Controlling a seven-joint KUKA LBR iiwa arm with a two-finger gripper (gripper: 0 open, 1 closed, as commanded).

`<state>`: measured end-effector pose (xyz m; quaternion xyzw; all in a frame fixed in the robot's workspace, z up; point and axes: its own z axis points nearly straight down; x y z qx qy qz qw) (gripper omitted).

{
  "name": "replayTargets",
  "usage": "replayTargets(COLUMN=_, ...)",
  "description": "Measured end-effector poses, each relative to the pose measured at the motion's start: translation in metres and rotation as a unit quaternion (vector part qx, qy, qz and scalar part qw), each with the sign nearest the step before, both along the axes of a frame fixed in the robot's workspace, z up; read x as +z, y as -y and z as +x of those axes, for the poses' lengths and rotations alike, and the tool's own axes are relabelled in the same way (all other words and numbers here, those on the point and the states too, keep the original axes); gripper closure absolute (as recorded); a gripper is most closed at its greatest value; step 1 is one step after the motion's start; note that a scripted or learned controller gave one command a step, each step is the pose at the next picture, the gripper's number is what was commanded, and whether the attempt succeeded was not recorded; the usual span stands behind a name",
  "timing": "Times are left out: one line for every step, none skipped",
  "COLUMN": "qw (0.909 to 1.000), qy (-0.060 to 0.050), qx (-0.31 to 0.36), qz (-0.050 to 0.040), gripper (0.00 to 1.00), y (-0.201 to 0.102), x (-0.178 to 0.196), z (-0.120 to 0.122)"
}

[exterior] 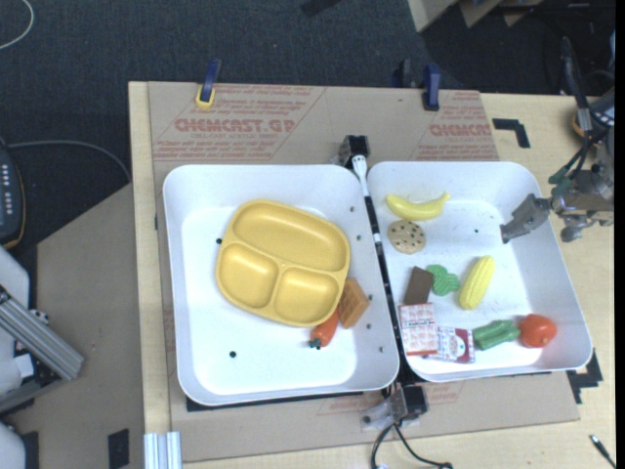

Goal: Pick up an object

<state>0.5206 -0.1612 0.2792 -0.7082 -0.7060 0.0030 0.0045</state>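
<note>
The gripper point(518, 225) hangs at the right bin's point(552, 291) right edge; whether its jaws are apart cannot be told. The corn point(477, 281) nearby looks light, stiff and smooth. Its narrow middle suits a grasp.

Divided plate point(281, 262) in left bin point(195, 360); corn point(476, 281) perhaps touching nothing, right bin point(562, 291).

Yellow divided plate point(283, 262), banana point(418, 204) & corn point(477, 281); white bins point(186, 291); red tomato point(536, 331)

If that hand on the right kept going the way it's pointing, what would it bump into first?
The hand points left and a little down, over the right bin. Straight on, it would probably meet the corn first, though height above the bin is hard to judge, so it might pass over it.
</note>
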Motion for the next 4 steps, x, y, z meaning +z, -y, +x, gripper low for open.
replayTargets(qw=1.0, qy=0.006, qx=0.001, qz=-0.0013, gripper=0.0, y=0.0, x=0.006, z=0.002)
replayTargets(qw=1.0, qy=0.003, qx=0.002, qz=0.0001, gripper=0.0, y=-0.007, x=-0.039, z=-0.002)
replayTargets(qw=1.0, qy=0.002, qx=0.001, qz=0.0002, gripper=0.0, y=-0.003, x=-0.095, z=-0.011)
replayTargets(qw=1.0, qy=0.002, qx=0.001, qz=0.0003, gripper=0.0, y=0.002, x=-0.144, z=-0.02)
